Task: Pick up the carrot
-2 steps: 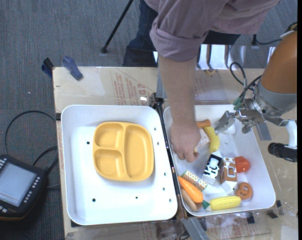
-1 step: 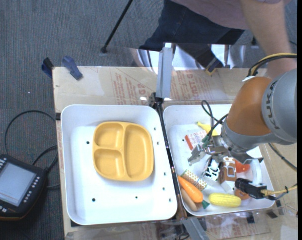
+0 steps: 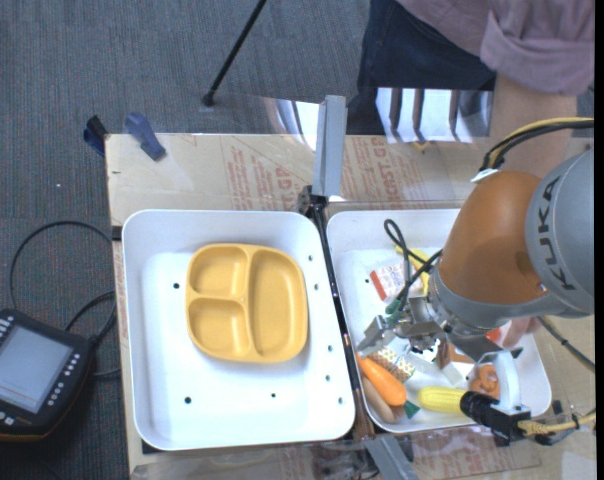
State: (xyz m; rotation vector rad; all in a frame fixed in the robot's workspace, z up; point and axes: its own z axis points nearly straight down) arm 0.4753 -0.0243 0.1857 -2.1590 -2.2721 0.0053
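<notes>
We see the carrot (image 3: pixel 382 378) lying in the right bin (image 3: pixel 347 230) near its front-left corner, just below-left of the gripper (image 3: pixel 407 330); whether that gripper is clenched or released, we cannot tell.

Hand (image 3: pixel 390 334) hovers just above carrot (image 3: pixel 382 379).

The arm (image 3: pixel 567 238) is grey with black KUKA lettering and a broad orange band (image 3: pixel 492 243). Black and yellow cables loop above it. Its gripper (image 3: pixel 407 333) is bare metal.
</notes>
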